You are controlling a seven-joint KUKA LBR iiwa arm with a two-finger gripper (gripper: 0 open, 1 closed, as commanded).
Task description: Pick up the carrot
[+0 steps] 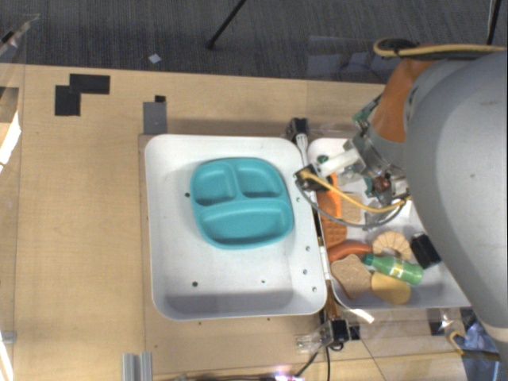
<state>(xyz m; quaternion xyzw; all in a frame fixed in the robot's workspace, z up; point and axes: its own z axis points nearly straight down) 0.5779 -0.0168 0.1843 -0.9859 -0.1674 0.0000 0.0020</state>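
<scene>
Arm over orange carrot

Illumination even, moderately bright, diffuse, from overhead. Left white bin shows soft shadow along inner walls, mild glare on near rim. Teal tray casts faint shadow. Arm large, close to lens, soft-focus. Overall slight blur, low resolution, compression noise.

Dark grey carpet is running across the far side. A pale wooden bench is filling the near ground, black patches sitting on its far left. Light is falling evenly.
</scene>
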